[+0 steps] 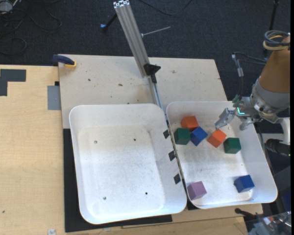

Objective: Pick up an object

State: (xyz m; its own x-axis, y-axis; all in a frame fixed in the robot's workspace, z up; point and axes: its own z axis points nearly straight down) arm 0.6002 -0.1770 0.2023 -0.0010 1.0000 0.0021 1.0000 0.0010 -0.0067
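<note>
A dark carpeted floor [196, 13] fills the twelve o'clock side, with loose cables [10, 13] trailing across it at ten o'clock. A pale wooden bench top [112, 77] sits in the middle. At nine o'clock lies a light wood panel [24, 146] bearing dark grey patches [7, 80]. A slanted metal rail [134, 38] rises toward twelve.

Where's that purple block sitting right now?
The purple block lies in the right bin, at its near-left corner, well left of a blue block.

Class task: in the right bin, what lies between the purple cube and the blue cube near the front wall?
In the camera view, nothing: bare white bin floor separates the purple cube from the blue cube.
</note>
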